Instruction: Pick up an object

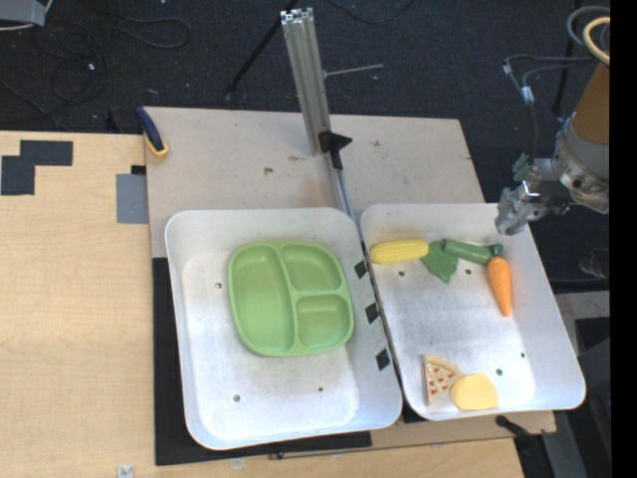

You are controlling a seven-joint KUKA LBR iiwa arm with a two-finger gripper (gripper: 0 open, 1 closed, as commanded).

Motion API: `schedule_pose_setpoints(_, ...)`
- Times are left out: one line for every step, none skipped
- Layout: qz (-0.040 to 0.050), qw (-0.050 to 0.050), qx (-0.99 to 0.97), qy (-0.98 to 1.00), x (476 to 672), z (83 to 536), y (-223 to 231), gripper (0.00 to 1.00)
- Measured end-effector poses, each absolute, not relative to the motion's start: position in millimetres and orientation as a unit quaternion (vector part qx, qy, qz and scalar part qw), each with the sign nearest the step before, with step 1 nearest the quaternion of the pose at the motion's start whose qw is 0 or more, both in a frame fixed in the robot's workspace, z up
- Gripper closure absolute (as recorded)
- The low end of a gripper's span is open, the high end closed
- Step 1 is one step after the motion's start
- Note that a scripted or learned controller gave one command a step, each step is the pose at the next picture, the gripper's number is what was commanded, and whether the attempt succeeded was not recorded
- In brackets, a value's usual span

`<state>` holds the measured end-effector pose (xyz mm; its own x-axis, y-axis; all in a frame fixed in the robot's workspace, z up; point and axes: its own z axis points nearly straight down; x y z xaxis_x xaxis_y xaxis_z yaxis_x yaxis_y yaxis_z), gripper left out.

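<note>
Arm enters from right, wrist angled down-left; tool (511, 213) hovers over far right corner of right bin (557, 366), finger spread unclear. Carrot (500, 284) lies just below tool, in right bin.

Beyond your tabletop's (398, 152) far edge lies dark carpet (149, 58) strewn with cables (149, 33). A pale wooden surface (70, 317) adjoins its left edge.

In the right bin, a yellow corn cob (399, 252) lies flat beside a green leafy piece (460, 256). An orange carrot (500, 285) lies just right of it. Near the front, a pizza slice (437, 377) touches a yellow round piece (474, 393).
</note>
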<state>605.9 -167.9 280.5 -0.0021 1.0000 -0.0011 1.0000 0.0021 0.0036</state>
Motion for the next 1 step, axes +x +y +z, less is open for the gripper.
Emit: schedule_pose_setpoints(-0.0003, -0.002, 0.706, 0.709, 607.3, 281.0, -114.6, 1.0)
